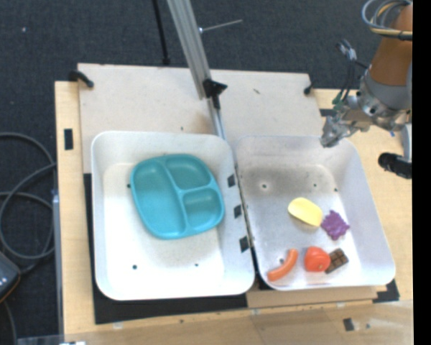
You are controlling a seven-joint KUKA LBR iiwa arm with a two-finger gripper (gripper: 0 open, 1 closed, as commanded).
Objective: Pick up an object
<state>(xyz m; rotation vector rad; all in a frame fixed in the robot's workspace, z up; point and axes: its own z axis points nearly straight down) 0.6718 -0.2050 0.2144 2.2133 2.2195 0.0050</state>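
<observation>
Nothing has been picked up yet: the yellow piece (305, 211), purple grape cluster (335, 224), red tomato (316, 259), orange carrot (283, 264) and small brown block (337, 259) all lie in the right bin (366, 185), toward its near corner. The gripper (330, 136) hangs over that bin's far right corner — well apart from the objects — with nothing visibly in it; whether it is apart or together cannot be told. A teal divided plate (177, 195) sits in the left bin (111, 214). The whole pick appears to remain.
</observation>
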